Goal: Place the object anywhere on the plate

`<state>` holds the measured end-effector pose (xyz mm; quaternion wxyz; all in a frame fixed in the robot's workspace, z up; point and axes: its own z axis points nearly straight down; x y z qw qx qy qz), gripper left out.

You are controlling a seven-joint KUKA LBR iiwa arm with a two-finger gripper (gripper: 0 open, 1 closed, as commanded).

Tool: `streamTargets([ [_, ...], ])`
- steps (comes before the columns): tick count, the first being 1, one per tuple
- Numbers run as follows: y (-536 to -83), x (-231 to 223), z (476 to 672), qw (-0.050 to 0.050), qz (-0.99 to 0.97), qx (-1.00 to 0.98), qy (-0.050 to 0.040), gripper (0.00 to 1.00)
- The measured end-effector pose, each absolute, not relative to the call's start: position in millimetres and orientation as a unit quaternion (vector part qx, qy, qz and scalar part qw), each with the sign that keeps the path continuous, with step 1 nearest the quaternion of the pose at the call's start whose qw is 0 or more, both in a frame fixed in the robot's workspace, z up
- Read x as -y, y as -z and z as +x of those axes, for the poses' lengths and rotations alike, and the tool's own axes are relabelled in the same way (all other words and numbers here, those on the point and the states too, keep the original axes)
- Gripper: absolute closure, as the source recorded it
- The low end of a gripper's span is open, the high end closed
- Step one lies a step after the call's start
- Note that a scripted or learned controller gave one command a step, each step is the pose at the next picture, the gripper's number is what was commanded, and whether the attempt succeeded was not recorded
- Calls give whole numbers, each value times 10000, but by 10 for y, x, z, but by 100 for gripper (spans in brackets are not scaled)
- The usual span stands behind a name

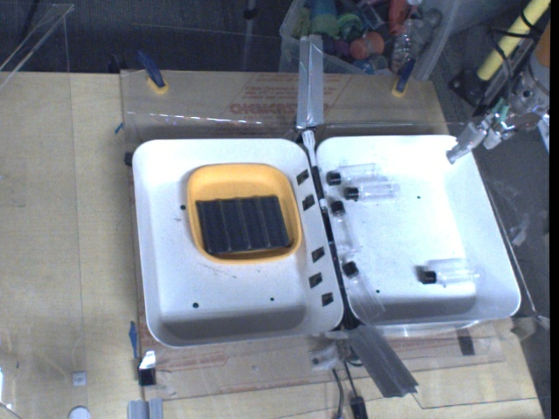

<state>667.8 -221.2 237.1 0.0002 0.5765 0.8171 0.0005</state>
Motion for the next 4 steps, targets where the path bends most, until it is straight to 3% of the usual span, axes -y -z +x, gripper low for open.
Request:
streamTargets([
  [3, -2341, 2232, 6622, 0, 4762, -8793, -10, 0],
  [4, -2326, 2212, 6685, 29, 3227, -9465, -7, 0],
])
